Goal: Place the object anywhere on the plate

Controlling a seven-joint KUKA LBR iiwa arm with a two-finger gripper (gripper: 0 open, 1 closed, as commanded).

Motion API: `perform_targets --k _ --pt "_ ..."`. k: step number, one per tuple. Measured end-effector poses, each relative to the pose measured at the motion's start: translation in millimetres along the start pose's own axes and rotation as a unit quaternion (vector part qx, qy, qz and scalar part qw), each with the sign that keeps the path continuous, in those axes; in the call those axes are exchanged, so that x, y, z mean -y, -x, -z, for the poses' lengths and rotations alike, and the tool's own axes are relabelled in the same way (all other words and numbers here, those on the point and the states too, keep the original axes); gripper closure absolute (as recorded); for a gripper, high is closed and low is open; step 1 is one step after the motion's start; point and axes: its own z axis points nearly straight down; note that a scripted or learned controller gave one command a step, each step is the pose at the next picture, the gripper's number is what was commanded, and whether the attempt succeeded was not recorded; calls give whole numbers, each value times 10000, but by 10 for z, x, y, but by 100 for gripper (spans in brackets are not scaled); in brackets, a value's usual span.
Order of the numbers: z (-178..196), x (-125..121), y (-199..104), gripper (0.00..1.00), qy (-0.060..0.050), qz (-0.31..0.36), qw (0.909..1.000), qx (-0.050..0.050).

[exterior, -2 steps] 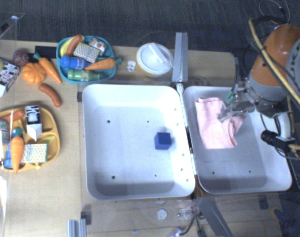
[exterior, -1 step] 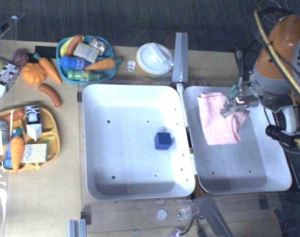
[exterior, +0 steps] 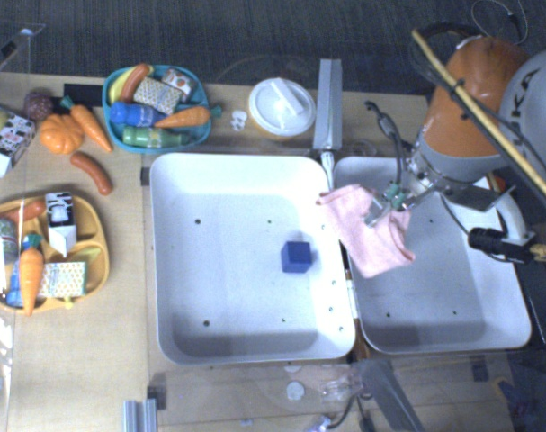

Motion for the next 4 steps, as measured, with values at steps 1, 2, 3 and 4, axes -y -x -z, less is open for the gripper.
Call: perform_targets --k 1,2,3,4 --pt "-89 -235 -500 100 12 1998 9798 5" --pt "46 -402 -959 100 16 3899 9208 9" --pt "43 -592 -1437 100 13 4739 8806 4" --pt "47 -592 -1435 0 14 4737 8807 7"
